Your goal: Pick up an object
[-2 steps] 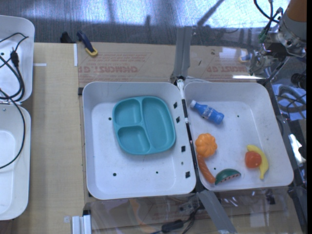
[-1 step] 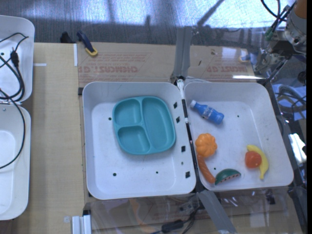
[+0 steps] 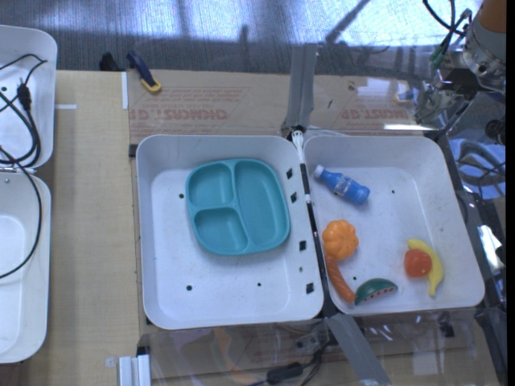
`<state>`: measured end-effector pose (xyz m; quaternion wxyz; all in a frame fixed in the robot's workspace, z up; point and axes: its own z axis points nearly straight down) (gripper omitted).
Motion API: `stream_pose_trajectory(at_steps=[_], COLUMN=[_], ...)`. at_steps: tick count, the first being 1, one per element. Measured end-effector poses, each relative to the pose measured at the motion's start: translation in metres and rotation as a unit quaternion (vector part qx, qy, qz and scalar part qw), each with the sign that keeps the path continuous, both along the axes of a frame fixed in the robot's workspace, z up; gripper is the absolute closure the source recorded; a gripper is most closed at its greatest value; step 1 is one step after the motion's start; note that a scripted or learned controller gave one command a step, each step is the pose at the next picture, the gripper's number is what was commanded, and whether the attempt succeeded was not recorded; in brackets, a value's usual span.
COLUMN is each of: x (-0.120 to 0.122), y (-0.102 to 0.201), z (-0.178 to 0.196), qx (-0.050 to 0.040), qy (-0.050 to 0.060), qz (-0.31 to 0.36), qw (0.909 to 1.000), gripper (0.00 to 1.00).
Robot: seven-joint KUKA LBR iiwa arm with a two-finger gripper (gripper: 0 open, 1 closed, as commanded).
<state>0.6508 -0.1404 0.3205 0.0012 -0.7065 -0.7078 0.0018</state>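
Right bin [image 3: 451,215] holds the candidates: blue bottle [image 3: 342,184] near the back left, orange pumpkin [image 3: 339,238] by the divider, carrot [image 3: 339,282] and watermelon slice [image 3: 376,289] at the front, tomato [image 3: 417,263] touching a banana [image 3: 433,265]. Left bin [image 3: 161,240] holds a teal divided plate [image 3: 238,205].

Gripper [image 3: 455,79] sits high at the back right, off the bin; can't tell the finger state, nothing visibly held.

Judgement: the bottle lies apart from the rest, so it is the cleanest target. Descend straight over it, fingers across its narrow width.
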Motion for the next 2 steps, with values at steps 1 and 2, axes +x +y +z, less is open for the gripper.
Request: stream_pose_trajectory(at_steps=[1,2], x=[-0.030,-0.008], y=[-0.007,-0.017], z=[-0.013,-0.009], qx=[-0.0004,-0.0006], qy=[-0.001,-0.001], qz=[-0.002,-0.001], qw=[1.0000,1.0000], gripper=[1.00,1.00])
